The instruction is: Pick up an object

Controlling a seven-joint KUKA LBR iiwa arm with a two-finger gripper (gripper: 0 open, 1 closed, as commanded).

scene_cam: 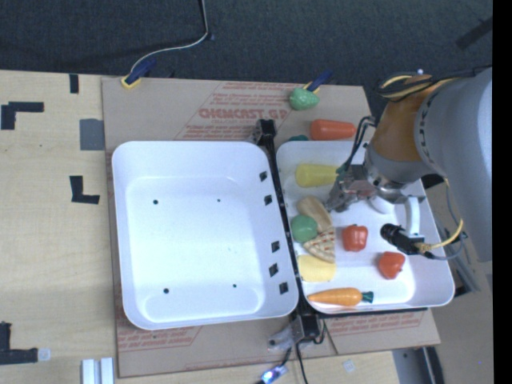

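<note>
My gripper [346, 194] hangs low over the upper middle of the right bin [430, 288], just right of a yellow block [316, 174] and above a tan bread-like piece [314, 210]. Nothing can be made out in its grasp. Below it lie a red pepper [354, 237], a green round piece [303, 229] and a waffle-patterned wedge [322, 246]. Further down are a pale yellow piece [317, 270], a carrot [338, 297] and another red piece [390, 264]. The grey arm with its orange band [400, 130] covers the bin's upper right.
The left bin [128, 162] sits beside the right one, with black clips [276, 250] along the shared wall. An orange-red piece [332, 129] lies at the right bin's far edge. A green toy [303, 98] rests on the cardboard [232, 106] behind the bins.
</note>
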